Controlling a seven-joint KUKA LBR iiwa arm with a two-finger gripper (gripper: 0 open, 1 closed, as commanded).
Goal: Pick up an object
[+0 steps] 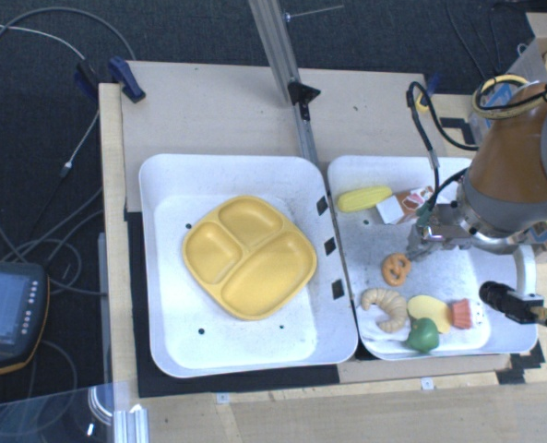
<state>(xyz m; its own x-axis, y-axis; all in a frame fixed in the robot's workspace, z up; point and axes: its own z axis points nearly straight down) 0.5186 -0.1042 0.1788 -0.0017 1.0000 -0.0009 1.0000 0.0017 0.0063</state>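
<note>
Currently the end effector [427, 235] hangs low in the right bin [347, 178], its state too small and dark to tell, with nothing visibly in it. Judged, this is the approach step. A pretzel toy [396, 268] lies just beside it at seven o'clock; a corn cob [363, 198] sits at ten o'clock. Next comes centring over one piece before descending.

the yellow divided plate [249, 257] looks like smooth plastic with a soft sheen. both white bins [162, 201] seem matt plastic — faintly speckled. the bench [208, 109] is pale unvarnished wood, and the slanted pole [271, 26] is brushed metal.
</note>
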